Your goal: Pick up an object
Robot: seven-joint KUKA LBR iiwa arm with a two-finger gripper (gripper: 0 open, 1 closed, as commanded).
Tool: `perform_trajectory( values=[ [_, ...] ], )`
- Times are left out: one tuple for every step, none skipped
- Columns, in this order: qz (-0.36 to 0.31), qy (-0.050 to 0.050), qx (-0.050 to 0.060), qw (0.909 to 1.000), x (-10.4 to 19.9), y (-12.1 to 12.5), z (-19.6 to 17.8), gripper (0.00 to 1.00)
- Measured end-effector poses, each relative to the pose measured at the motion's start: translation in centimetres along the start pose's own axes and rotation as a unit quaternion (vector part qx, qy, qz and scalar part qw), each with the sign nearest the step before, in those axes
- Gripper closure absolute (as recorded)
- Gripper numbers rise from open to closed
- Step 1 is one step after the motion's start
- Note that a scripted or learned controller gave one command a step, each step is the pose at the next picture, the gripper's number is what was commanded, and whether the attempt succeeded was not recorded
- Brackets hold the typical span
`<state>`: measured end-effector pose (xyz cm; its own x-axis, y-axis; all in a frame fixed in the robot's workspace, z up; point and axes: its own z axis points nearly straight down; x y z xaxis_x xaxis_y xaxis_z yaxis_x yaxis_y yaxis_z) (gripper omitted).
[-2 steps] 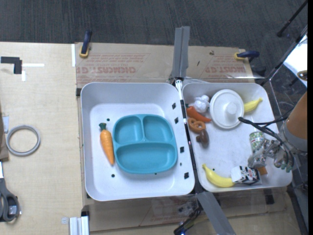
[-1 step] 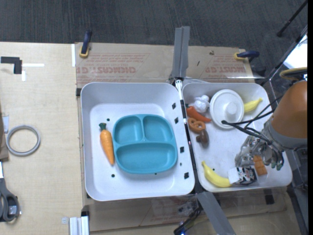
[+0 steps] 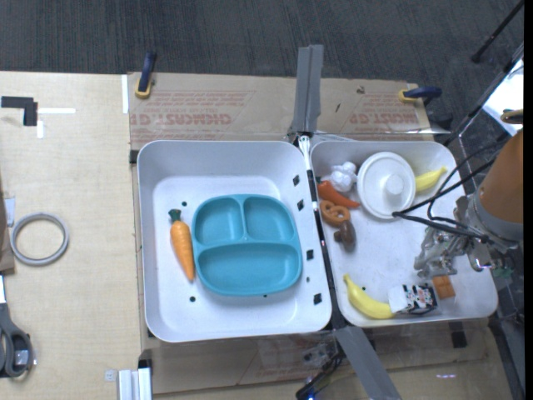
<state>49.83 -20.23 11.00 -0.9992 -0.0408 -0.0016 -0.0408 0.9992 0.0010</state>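
My gripper point(image 3: 435, 257) hangs low over the right side of the right bin point(image 3: 379, 248), reaching in from the right. Just below it lie a small orange block point(image 3: 444, 287) and a black-and-white packet point(image 3: 415, 297). A yellow banana point(image 3: 366, 301) rests near the bin's front edge. At the back of this bin sit an upturned white bowl point(image 3: 387, 184), a second banana point(image 3: 430, 178), a small white figure point(image 3: 343, 174), a red-orange piece point(image 3: 335, 195), a pretzel-like ring point(image 3: 336, 214) and a brown lump point(image 3: 346, 237).
The left bin point(image 3: 158, 248) holds a teal divided plate point(image 3: 246, 244) and a carrot point(image 3: 181, 246). Black cables point(image 3: 433, 211) cross the right bin toward the arm. A tape roll point(image 3: 37, 238) and scissors point(image 3: 15, 348) lie on the bench at left.
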Motion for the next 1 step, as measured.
perform_trajectory(
  values=[
    [0.061,0.001,0.0,0.9982,-2.86,3.69,-3.27,1.0]
  ],
)
